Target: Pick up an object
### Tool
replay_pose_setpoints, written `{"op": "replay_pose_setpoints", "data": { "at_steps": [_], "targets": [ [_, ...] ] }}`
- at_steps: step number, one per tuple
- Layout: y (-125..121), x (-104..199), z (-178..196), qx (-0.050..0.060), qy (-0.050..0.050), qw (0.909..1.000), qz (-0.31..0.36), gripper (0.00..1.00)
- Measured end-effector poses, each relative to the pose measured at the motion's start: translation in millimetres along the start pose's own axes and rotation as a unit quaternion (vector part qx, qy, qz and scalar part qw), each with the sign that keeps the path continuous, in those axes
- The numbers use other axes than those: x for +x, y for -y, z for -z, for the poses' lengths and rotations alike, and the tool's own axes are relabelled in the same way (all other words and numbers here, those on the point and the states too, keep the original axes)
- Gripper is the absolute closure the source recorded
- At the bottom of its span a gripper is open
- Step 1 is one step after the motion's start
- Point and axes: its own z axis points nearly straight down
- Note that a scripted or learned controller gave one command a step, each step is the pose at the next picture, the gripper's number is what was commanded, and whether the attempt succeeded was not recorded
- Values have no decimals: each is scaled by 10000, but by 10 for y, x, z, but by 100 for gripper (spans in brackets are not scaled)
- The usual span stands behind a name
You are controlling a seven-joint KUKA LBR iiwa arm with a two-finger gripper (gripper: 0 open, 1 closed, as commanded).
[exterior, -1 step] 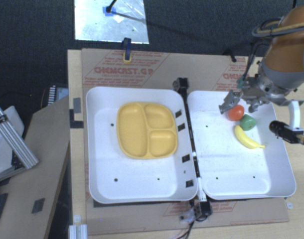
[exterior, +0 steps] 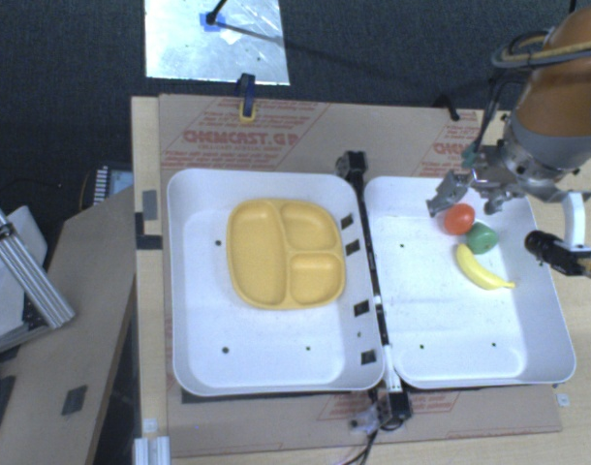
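End effector (exterior: 467,194) hovers over right bin (exterior: 451,347), at orange ball (exterior: 458,220); can't tell its state. Ball touches green piece (exterior: 482,237), banana (exterior: 482,268) just beside. Likely light, stiff, slick plastic: grip the ball's widest middle.

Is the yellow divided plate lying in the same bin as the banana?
No. The yellow divided plate lies in the left bin, while the banana lies in the right bin.
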Motion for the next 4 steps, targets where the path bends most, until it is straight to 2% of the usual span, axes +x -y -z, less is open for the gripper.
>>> {"op": "replay_pose_setpoints", "data": {
  "at_steps": [3,4],
  "targets": [
    [158,-65,-1321,22,-3,10000,-17,0],
    [141,-70,-1191,-6,5,10000,-21,100]
  ]
}}
